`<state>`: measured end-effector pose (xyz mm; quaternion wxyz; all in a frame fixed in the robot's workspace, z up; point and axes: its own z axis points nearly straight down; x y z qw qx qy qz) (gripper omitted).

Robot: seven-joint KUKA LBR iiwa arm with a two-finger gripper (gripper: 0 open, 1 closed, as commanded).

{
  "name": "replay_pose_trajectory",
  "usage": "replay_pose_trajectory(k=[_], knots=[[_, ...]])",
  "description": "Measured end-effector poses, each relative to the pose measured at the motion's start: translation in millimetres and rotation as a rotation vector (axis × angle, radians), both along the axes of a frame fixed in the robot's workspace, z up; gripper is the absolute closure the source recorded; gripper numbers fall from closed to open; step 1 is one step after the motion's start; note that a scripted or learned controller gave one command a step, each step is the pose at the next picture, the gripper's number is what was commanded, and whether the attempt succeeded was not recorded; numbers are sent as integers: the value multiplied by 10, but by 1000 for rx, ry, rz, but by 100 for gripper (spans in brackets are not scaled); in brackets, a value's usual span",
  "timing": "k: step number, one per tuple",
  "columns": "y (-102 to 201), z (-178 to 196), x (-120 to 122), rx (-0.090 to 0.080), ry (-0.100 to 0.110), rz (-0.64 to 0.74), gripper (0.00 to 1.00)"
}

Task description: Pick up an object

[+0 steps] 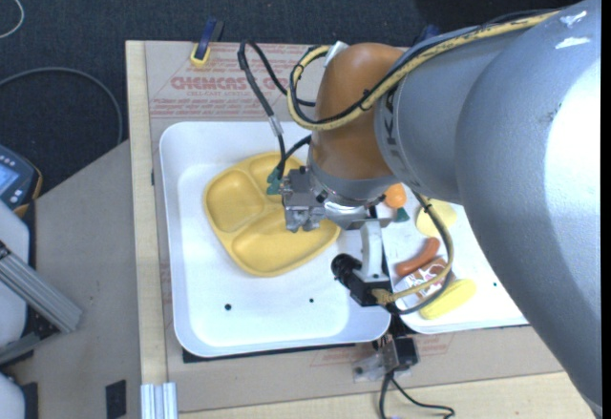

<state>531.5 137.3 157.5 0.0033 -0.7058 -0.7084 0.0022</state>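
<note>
Single fixed overhead camera, slanted down over both bins (191,217)

Readable lettering, one item: on the brown cardboard sheet (181,83) lying under the white bins, along its far edge, a line of large red outlined capitals that reads roughly "CHEMCAS…", the last letters running under black cables and the arm. Below it sit two or three lines of smaller red print on the same cardboard, too fine to make out. A further strip of faint red print shows on the cardboard at the near edge, just beneath the left bin's (191,312) front rim, also illegible. Nothing else from where I stand carries any lettering, number or sign that I can read.
</note>
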Motion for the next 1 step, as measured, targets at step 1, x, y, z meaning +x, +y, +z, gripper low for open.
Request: replay_pose_trajectory(k=[1], knots=[[358, 426, -343, 1, -8, 1, 100]])
